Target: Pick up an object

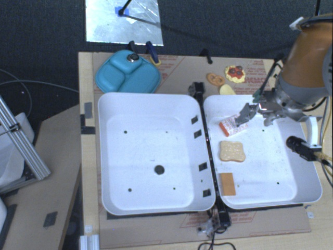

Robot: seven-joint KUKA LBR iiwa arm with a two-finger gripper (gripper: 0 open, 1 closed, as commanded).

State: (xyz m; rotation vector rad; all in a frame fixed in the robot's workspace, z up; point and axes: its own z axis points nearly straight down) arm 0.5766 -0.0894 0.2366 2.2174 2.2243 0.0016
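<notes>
Nearest the camera: an orange-brown rectangular block (227, 184) lying flat near the front left corner of the right bin (304, 189). Gripper (243, 116) positioned over the rear left part of that bin, its grey fingers (245, 112) slanted down toward a red-and-white packet (231, 127); finger state impossible to tell, tips merged with the packet's upper end. Packet lay tilted on the bin floor, close to the divider between the bins. Just in front of it, apart from it, a tan toast-shaped piece (231, 151). Behind the gripper, grey wrist and orange band of the arm (307, 56) entering from the right. Left bin (112, 139) alongside, touching the right bin, marked with one dark round spot (159, 170) on its floor. Beyond the bins, on the cardboard bench top (177, 69): a blue divided tray (128, 74), a small pizza-like disc (235, 73), a brown cookie-like piece (214, 79) and a pale yellow piece (227, 90) at the right bin's rear rim.
</notes>
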